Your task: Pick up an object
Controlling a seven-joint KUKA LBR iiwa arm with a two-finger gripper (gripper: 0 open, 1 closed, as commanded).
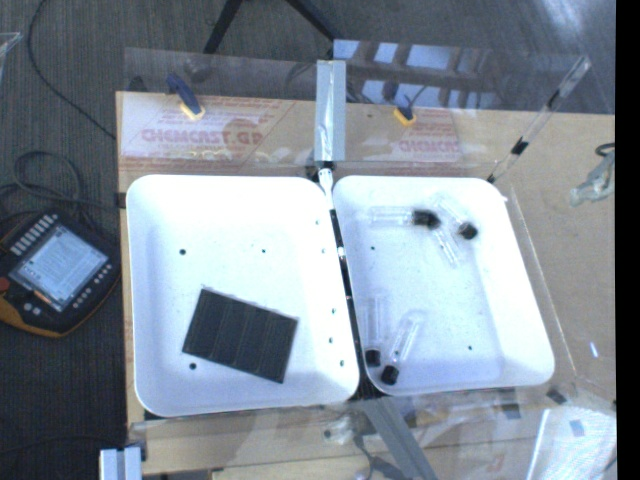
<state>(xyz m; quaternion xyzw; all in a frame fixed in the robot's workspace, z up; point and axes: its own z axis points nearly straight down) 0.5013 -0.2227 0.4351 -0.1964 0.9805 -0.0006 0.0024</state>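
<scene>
Bench [570,258]: 2 white bins adjacent; left bin [160,208] holds dark ribbed panel [241,335], right bin [500,358] holds clear black-capped vials [404,336]. Teach pendant [55,273] on dark carpet, left of bench

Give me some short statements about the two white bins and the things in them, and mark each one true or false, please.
1. A dark flat panel lies in the left bin. True.
2. The dark panel lies in the far half of its bin. False: it lies in the near half, toward the bottom of the view.
3. Clear tubes with black caps lie in the right bin. True.
4. All the clear tubes lie together in one pile. False: some lie at the far side, others near the front edge.
5. A handheld controller with a screen lies inside the left bin. False: it lies outside, left of the bench.
</scene>
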